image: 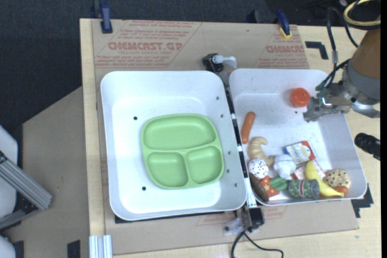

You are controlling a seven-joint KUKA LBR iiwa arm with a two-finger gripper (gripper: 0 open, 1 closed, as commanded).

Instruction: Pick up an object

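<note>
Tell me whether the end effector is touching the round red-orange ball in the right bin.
Apart. The camera view shows a strip of white bin floor between the end effector and the round red-orange ball, which sits to its left.

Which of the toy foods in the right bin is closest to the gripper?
The red tomato, alone near the bin's far side, just left of the gripper; the rest lie nearer the front.
</note>
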